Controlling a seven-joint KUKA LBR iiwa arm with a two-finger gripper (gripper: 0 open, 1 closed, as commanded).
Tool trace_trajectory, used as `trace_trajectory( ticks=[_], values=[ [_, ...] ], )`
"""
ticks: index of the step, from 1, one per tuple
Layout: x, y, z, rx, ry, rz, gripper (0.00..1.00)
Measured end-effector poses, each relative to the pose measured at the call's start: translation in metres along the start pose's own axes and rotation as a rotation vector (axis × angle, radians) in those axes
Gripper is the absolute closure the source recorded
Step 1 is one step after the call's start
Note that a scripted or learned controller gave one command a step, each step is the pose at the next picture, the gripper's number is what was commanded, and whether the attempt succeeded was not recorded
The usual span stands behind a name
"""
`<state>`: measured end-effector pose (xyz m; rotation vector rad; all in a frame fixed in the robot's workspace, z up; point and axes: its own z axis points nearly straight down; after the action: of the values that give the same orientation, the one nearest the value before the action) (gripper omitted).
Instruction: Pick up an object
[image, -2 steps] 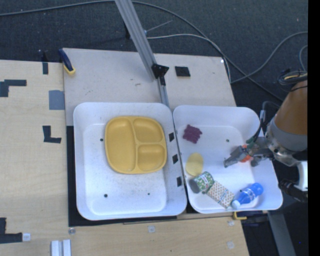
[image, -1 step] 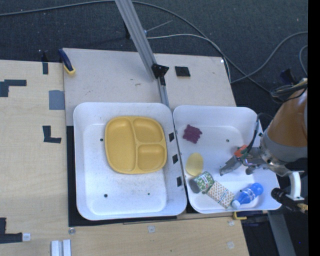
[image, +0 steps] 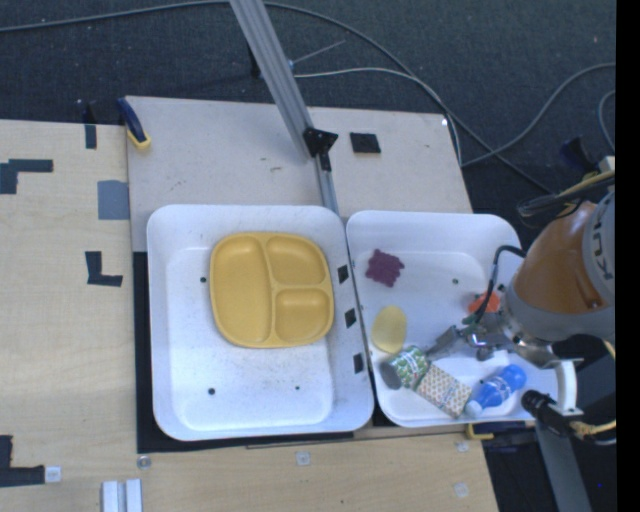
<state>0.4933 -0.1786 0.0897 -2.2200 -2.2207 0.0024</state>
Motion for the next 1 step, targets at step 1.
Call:
trace_trajectory(
  ticks=[1],
  values=[
    [0.0004, 0.0004, -0.0126, -0.001, 0.0, -0.001, 1.0]
  ],
)
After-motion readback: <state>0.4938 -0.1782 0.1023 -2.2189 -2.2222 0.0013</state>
